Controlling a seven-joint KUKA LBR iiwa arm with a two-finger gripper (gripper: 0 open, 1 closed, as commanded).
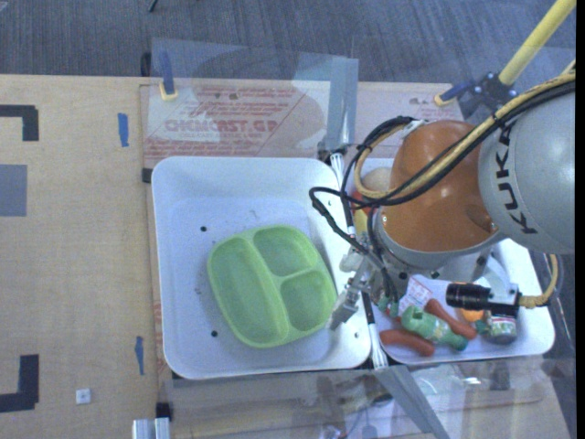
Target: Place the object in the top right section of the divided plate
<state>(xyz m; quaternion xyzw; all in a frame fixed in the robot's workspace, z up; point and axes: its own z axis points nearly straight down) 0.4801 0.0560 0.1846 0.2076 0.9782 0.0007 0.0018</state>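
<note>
The light green divided plate [272, 284] lies in the left white bin [183, 208], with three sections and nothing in them. My gripper [350, 297] hangs over the wall between the two bins, just off the plate's right rim, pointing down and to the left. Nothing can be made out in it. The grey and orange arm [439, 190] covers most of the right bin [539, 337]. Along that bin's front lie a red sausage-shaped piece [407, 341], a green toy [435, 327] and an orange carrot-like piece [450, 316].
A beige rounded thing [373, 180] shows at the right bin's back, beside the arm. A small grey and blue can-like item [499, 329] and a white and red packet [417, 292] lie near the front. Wooden bench lies to the left of the bins.
</note>
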